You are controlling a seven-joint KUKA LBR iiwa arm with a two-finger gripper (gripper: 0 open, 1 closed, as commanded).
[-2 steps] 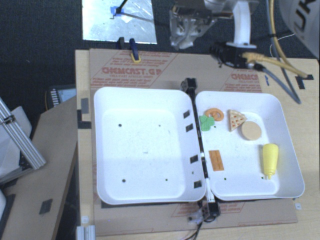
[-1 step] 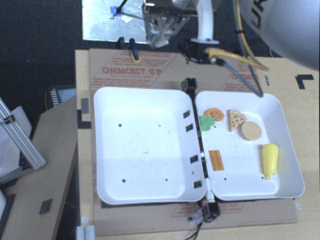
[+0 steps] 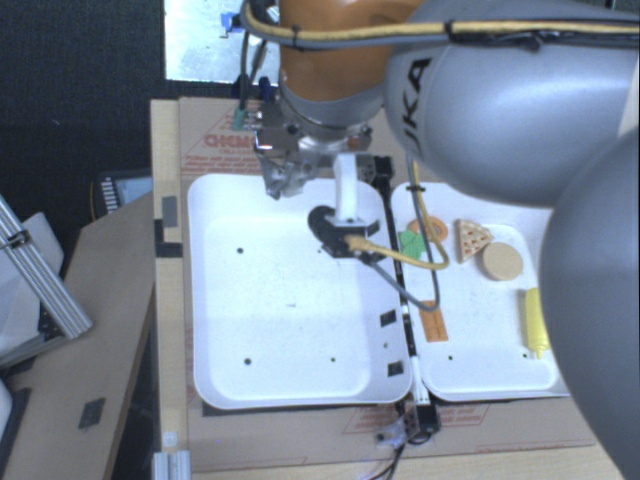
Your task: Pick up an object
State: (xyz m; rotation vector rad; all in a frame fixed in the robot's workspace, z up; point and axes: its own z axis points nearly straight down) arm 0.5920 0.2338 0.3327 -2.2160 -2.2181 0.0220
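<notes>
White bins, 2 of them, sit side by side on the bench. The grey arm (image 3: 520,98) w/ orange band reaches in from the right and hangs its gripper (image 3: 285,176) over the far rim of the left bin (image 3: 280,348). Can't tell if the pincer is open or closed, since its tip is small and tucked under the wrist. Nothing can be seen held in it. The left bin floor on its near side is bare white.

Things to pick all lie in the right bin (image 3: 490,368):
- green piece (image 3: 412,241) and orange ring (image 3: 433,230), touching or nearly so, at the far-left corner
- triangular wedge (image 3: 472,236) just right of them
- tan disc (image 3: 502,261) just beside the wedge, on its near side
- yellow piece (image 3: 533,320), long, lying near-to-far by the right wall
- brown strip (image 3: 433,325), flat, near the divider

Progress, as I judge it: early, approx. nothing done yet. No obj. is lifted and all rest on the bin floor. The gripper is well apart from every one of them, a bin away. Left to do: cross the divider to the right, line up over one obj., go down, close on it, raise it clear. The disc and wedge lie close together, so gripping one may nudge the other.
</notes>
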